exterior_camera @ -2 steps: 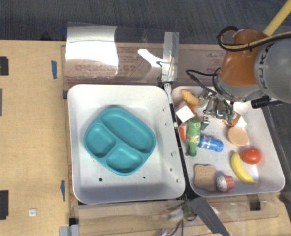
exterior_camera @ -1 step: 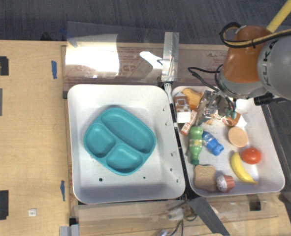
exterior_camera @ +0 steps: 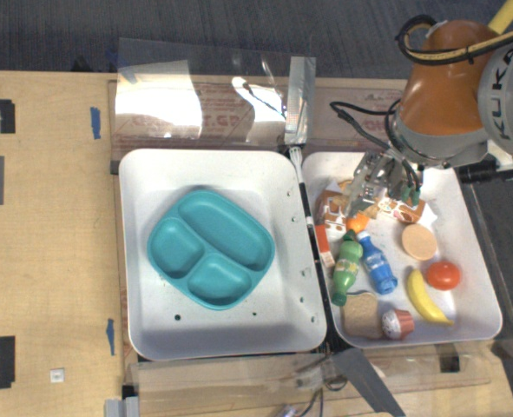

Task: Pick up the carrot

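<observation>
While the grey KUKA arm with its orange band reaches in over the right-hand white bin, its claw hangs low at the bin's upper left, directly above a small orange piece that looks to be the carrot. The carrot lies just below the fingertips; whether they touch it, and how far apart the fingers stand, cannot be told from this angle.

Just below the claw, past the carrot, a green bottle lies tilted, and a blue bottle rests just beside it. To the claw's lower left an orange-red stick-shaped item lies along the bin's left wall. A brown packet sits immediately left of the claw. To the claw's right lies a round tan disc, and further down on that side sit a red tomato and a yellow banana. Well below the claw, near the bin's lower edge, a small can with a red end lies on its side.

Well to the claw's left, the other white bin holds a teal divided plate.
</observation>
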### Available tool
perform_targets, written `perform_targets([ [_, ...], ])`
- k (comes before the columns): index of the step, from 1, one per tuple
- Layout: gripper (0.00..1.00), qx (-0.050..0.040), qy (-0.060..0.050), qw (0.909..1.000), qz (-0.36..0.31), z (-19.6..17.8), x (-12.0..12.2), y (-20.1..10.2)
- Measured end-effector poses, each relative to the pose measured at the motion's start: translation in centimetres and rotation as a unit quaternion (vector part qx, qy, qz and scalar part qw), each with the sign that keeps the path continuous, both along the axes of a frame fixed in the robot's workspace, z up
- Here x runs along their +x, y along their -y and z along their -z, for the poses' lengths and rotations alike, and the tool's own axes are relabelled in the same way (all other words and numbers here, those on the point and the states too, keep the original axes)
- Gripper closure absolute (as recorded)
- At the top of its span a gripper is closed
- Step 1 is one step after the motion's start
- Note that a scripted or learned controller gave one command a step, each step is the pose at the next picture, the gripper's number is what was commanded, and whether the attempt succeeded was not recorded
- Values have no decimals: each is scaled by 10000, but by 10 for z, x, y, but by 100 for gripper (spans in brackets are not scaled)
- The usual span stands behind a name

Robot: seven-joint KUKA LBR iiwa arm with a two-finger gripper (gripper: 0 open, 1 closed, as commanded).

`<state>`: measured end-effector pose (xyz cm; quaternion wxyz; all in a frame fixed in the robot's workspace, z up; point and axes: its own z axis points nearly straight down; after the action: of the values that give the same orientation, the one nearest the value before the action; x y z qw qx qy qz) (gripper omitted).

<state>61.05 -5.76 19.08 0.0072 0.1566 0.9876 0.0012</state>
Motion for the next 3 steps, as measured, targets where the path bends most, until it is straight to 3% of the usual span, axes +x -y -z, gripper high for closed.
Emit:
perform_targets([
  [1,100,-5,-57,9970,-773,-13,-71,-6],
  [2,100,-3,-86,9987,-507,45,-58,57],
  [3,0,-3,-63,9986,-522,43,-57,55],
])
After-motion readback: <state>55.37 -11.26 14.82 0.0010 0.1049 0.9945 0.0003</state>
